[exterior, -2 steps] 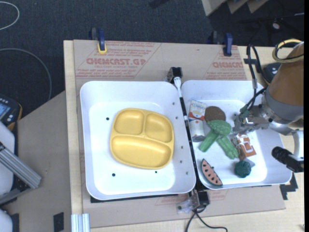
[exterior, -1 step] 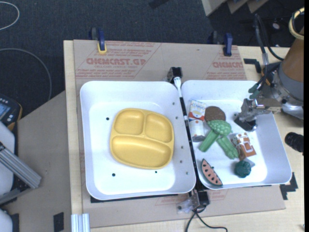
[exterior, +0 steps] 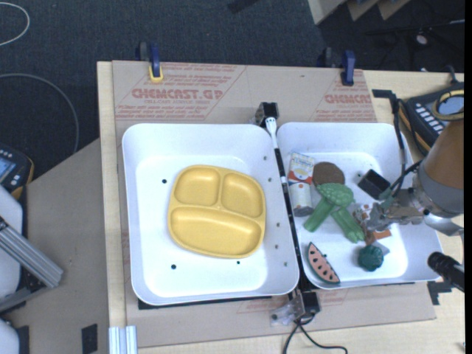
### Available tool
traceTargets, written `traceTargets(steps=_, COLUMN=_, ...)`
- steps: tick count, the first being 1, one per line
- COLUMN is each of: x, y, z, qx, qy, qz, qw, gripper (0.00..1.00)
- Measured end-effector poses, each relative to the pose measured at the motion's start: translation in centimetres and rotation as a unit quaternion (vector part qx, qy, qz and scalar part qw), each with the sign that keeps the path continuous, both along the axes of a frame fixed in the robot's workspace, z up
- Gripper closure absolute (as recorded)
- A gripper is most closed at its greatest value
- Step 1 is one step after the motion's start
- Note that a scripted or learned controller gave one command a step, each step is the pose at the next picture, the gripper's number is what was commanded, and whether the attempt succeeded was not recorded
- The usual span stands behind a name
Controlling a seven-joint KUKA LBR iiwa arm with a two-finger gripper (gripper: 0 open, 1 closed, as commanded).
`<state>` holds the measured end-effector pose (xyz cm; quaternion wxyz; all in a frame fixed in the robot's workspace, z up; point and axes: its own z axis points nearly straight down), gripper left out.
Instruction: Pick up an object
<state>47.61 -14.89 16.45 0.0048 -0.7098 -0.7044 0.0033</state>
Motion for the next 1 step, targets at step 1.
traceTargets(steps=1, x=0.51, y=14.50, z=2.04, qx=0.0021, qy=-0.006, qz=0.012, qw=0.9999, gripper=1.00)
